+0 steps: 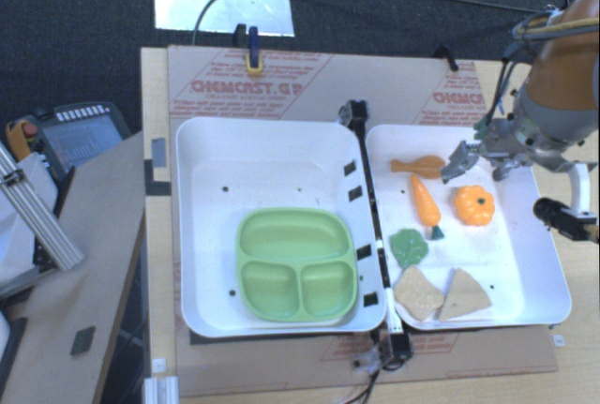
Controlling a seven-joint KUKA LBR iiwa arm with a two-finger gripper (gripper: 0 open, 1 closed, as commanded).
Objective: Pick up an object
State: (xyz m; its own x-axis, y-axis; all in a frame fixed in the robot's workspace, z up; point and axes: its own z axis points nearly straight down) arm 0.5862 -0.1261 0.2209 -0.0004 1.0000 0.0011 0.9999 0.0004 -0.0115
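the end effector (480,160), fingers spread and holding nothing, hovers just above a small round orange pumpkin (474,205).

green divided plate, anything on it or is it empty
Empty. The green divided plate lies flat in the left bin, and all three of its compartments show bare green; the toy foods lie in the right bin.

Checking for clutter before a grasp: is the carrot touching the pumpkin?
Apart. The camera view shows bare white bin floor between the carrot and the pumpkin.
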